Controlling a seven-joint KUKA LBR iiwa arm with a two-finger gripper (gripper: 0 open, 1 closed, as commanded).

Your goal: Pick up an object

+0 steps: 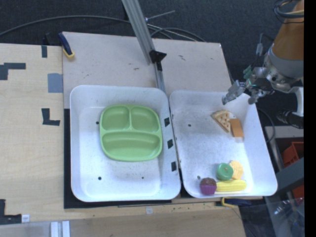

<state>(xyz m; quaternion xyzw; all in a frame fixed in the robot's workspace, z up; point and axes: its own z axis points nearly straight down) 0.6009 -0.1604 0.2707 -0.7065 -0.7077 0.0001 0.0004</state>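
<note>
My gripper (241, 96) hovers over the back right corner of the right bin (197, 147), its two fingers spread apart with nothing between them. Just below and left of it lies a tan waffle-like wedge (222, 119) beside an orange block (237, 128). At the bin's front right corner sit a green round piece (224, 171), a pale orange piece (237, 169), a yellow corn cob (231, 185) and a purple round piece (208, 185).
A green divided plate (131, 132) lies in the left bin (84, 181). A slanted metal rail (140, 26) crosses the bench behind the bins. Cables run along the back.
</note>
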